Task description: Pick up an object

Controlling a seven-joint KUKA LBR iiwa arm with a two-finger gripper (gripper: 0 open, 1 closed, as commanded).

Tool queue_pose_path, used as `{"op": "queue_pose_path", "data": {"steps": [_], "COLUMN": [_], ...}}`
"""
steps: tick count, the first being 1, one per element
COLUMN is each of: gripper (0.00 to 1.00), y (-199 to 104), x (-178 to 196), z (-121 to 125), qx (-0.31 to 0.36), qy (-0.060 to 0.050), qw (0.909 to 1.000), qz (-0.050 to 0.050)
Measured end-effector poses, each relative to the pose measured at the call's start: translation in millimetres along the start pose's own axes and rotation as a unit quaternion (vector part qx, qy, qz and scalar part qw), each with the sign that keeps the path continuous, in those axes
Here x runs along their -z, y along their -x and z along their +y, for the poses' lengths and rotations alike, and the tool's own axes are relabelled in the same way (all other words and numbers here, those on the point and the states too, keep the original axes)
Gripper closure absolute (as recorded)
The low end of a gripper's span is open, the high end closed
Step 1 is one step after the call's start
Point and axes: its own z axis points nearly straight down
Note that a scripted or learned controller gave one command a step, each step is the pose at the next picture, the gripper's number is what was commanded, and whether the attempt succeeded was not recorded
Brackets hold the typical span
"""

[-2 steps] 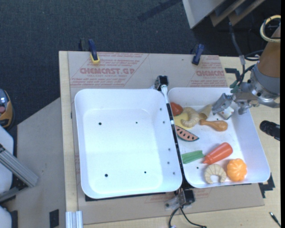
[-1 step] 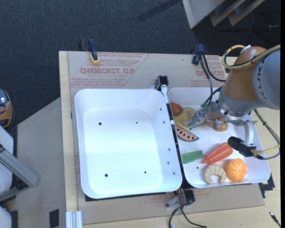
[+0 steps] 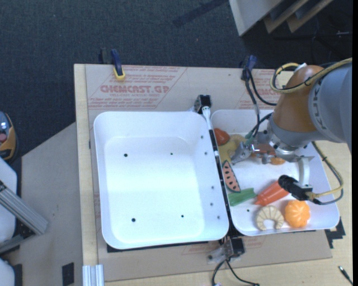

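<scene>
Gripper [image 3: 250,149] hangs low in the right bin [image 3: 324,174], among the toy food near its left wall. Just below lie a watermelon slice [image 3: 229,177], a carrot [image 3: 262,195], a croissant [image 3: 270,217] and an orange [image 3: 297,213]. Beside it sits the left bin [image 3: 106,131].

- A dark carpeted floor [image 3: 84,31] is seen around the bench.
- The bench top [image 3: 140,84] is covered by brown board printed with red lettering.
- The board's far edge is gripped by a yellow clamp [image 3: 118,70].
- A pale cabinet corner [image 3: 268,14] is seen at top right.
</scene>
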Motion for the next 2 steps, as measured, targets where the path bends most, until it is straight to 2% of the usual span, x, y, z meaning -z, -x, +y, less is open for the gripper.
{"op": "queue_pose_path", "data": {"steps": [1,2], "gripper": [0.00,0.00], "y": [-6,6], "x": [-13,-15], "z": [15,75], "qx": [0.001,0.003], "qy": [0.000,-0.016], "qw": [1.0000,0.9999], "qz": [0.000,-0.001]}}
